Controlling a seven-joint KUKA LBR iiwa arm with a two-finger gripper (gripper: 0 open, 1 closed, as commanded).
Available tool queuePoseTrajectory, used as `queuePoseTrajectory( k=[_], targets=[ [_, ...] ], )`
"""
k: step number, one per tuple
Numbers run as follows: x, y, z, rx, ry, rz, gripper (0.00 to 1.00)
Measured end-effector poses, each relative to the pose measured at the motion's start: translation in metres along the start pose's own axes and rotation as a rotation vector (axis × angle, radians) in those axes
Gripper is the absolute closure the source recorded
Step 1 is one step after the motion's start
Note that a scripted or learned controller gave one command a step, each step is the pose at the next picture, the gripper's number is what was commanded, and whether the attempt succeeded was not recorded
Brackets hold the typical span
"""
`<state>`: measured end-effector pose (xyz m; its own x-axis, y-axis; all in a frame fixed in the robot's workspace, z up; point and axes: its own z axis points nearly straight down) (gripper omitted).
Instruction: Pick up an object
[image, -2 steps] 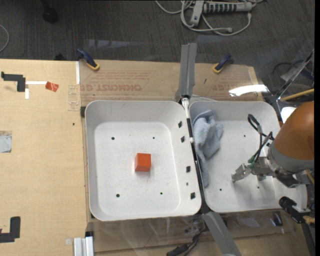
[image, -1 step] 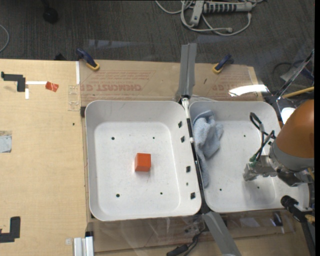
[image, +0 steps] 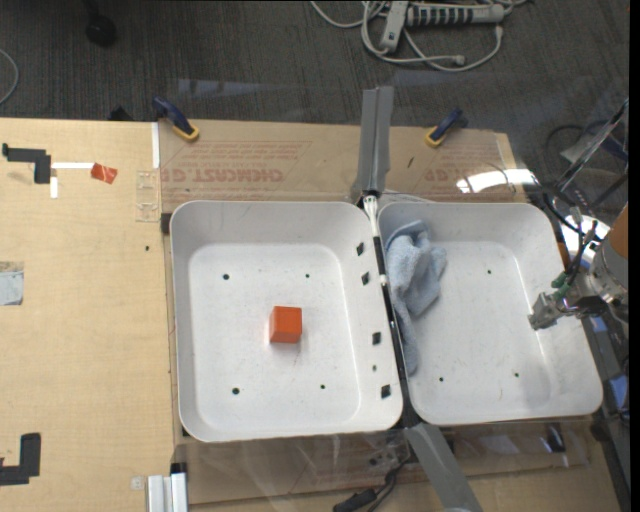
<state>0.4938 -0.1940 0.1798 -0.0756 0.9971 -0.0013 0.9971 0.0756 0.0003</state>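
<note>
Orange cube (image: 286, 325) sits mid left bin (image: 200, 400); gripper (image: 548, 310), grip state unclear, hovers at right bin's (image: 500, 400) right edge, may snag blue cloth (image: 415, 270) instead.

The arm comes in at the right edge of the view, with only its lower end in sight, a patch of its orange band showing at the edge above. Its tool (image: 545, 312) sits low and points left, small and blurred.
</note>
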Motion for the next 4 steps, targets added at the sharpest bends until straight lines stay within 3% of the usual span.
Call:
queuePoseTrajectory(
  k=[1,2,3,4],
  targets=[
    [-0.027,-0.014,-0.02,-0.001,-0.001,-0.28,1.0],
    [-0.027,-0.01,0.033,0.0,0.002,-0.592,1.0],
    [-0.031,0.049,-0.097,-0.002,-0.001,-0.634,1.0],
    [-0.033,0.069,-0.124,-0.003,-0.002,-0.75,1.0]
  ],
)
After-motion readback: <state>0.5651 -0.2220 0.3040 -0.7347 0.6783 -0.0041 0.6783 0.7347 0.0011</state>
